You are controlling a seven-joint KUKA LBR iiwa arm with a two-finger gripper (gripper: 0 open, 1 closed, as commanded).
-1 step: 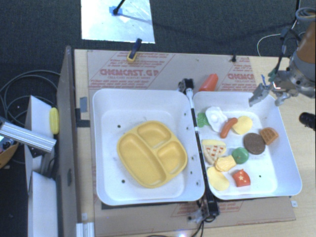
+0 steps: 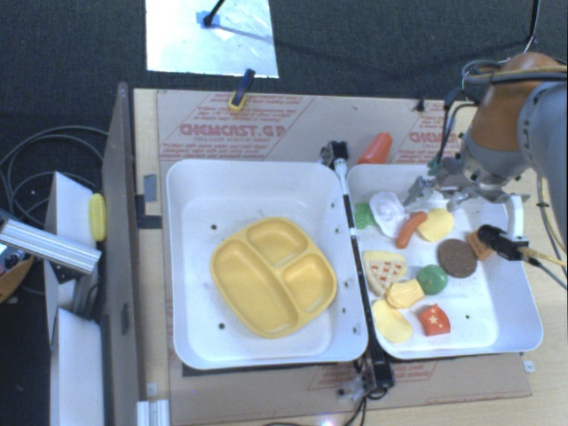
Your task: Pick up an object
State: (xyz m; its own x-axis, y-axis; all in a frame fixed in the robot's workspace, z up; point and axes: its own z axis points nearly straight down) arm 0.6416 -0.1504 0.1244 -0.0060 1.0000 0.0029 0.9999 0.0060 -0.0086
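My gripper (image 2: 437, 195) hangs over the back of the right bin (image 2: 515, 327), its fingers spread open with nothing between them. Just below it lie an orange sausage (image 2: 410, 229) and a pale yellow lump (image 2: 436, 225). A white crumpled piece (image 2: 388, 209) and a small green piece (image 2: 361, 215) sit to its left. Further forward are a brown round cookie (image 2: 458, 257), a waffle wedge (image 2: 384, 270), a green ball (image 2: 432, 279), two yellow pieces (image 2: 393, 320) and a red piece (image 2: 434, 320).
The left bin (image 2: 195, 238) holds a yellow divided plate (image 2: 272, 276). An orange carrot (image 2: 375, 147) lies on the board behind the right bin. A yellow-handled tool (image 2: 240, 91) rests at the board's back edge.
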